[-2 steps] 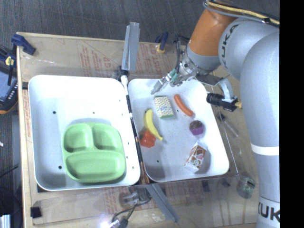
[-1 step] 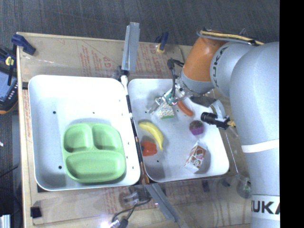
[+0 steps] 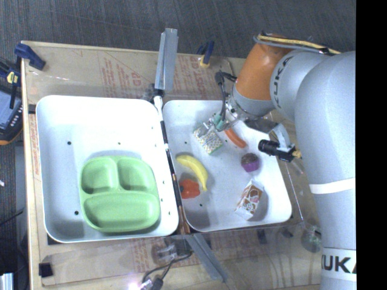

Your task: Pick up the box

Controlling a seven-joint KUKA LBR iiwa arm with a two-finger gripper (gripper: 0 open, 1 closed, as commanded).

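- The gripper (image 3: 221,122) sits low in the right white bin (image 3: 273,216), near its back wall; whether the fingers are apart or together, I cannot tell.
- Its tip is touching the small patterned box (image 3: 208,138), which lies tilted.
- An orange carrot (image 3: 235,138) lies just beside the box.
- Nearer the front: a yellow banana (image 3: 193,169), a red pepper (image 3: 189,188), a purple plum (image 3: 250,161), a brown-and-white carton (image 3: 251,200).
- A green divided plate (image 3: 120,193) rests in the left white bin (image 3: 54,119).

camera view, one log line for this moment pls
hand over right bin, at box | grasp unconfirmed | banana, carton untouched | green tray in left bin
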